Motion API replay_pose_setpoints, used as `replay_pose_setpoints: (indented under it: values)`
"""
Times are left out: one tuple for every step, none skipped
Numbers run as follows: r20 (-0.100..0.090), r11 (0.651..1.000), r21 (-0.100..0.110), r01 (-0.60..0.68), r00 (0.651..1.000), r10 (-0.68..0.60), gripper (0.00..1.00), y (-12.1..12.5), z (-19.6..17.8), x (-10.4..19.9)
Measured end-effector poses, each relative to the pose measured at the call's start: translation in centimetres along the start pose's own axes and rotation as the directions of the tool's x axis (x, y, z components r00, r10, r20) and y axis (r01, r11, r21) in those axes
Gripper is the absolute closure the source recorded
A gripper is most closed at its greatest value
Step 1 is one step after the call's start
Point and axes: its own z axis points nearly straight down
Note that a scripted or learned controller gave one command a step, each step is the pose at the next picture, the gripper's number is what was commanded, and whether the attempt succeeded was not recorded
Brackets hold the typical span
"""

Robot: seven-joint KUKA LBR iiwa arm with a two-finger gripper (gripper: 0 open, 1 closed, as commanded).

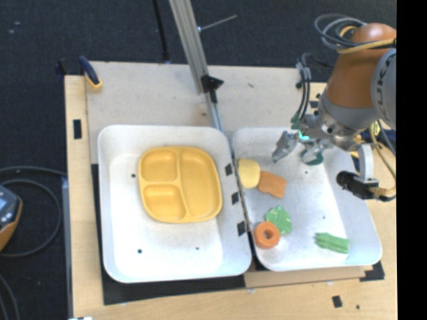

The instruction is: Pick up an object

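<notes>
Two white bins (120,259) on bench (133,92).

Yellow divided tray (180,183) in left bin (113,245), small toys in right bin (353,212), jaws empty above

Grey arm (383,79) with broad orange band, black cables along it, metallic two-finger claw (298,150).

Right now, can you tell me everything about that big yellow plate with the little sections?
The yellow divided plastic tray lies flat, face up, in the left white bin, near its middle. It is a rounded square with smooth corners and three compartments: two smaller ones on its left side and one long one on its right. It looks like matte, hard plastic. Its compartments hold nothing. It rests only on the bin floor, with nothing else touching it.
</notes>
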Motion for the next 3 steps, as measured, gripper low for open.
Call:
replay_pose_setpoints:
  values:
    - [0.0, 1.0, -0.002, 0.0, 1.0, 0.0, 0.0, 0.0, -0.1, 0.0]
    - [0.001, 1.0, 0.002, -0.002, 1.0, 0.002, 0.0, -0.2, 6.2, 0.0]
    - [0.001, 1.0, 0.002, -0.004, 1.0, 0.004, 0.0, -0.4, 10.5, 0.2]
